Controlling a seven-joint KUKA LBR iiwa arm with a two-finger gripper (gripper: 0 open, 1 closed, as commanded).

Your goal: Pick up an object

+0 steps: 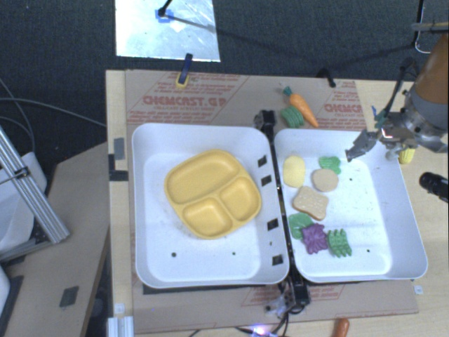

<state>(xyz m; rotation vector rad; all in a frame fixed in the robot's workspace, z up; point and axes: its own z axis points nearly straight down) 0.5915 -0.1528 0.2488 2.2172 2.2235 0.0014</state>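
I see the gripper [359, 146] at the upper right of the frame, over the top edge of the right bin [400, 209]; its fingers are too blurred for me to tell apart from together, and nothing shows between them. Candidate objects lie in that bin: pale yellow piece [294, 170], green piece [329, 163], round tan piece [325, 180], toast slice [311, 202], purple piece [315, 238], green ridged piece [339, 243]. The left bin [151, 188] holds a yellow divided plate [212, 192]. A toy carrot [302, 106] lies above the bins.
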